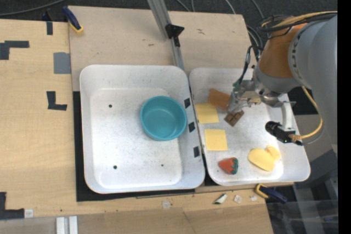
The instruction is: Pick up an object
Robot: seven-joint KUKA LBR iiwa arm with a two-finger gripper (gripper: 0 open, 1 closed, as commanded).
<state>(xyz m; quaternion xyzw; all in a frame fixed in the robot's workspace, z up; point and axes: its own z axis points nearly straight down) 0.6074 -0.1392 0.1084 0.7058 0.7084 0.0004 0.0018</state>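
Robot gripper low in the right bin, its fingers closed on a small dark brown block.

The block sits near the bin's middle, just right of the upper of two yellow squares, with a tan-brown piece just above-left. The second yellow square lies below. Near the front rim are one red-and-green item and one yellow lump. The bin's right side offers open floor. The left bin holds one teal bowl, with wide bare floor around it.
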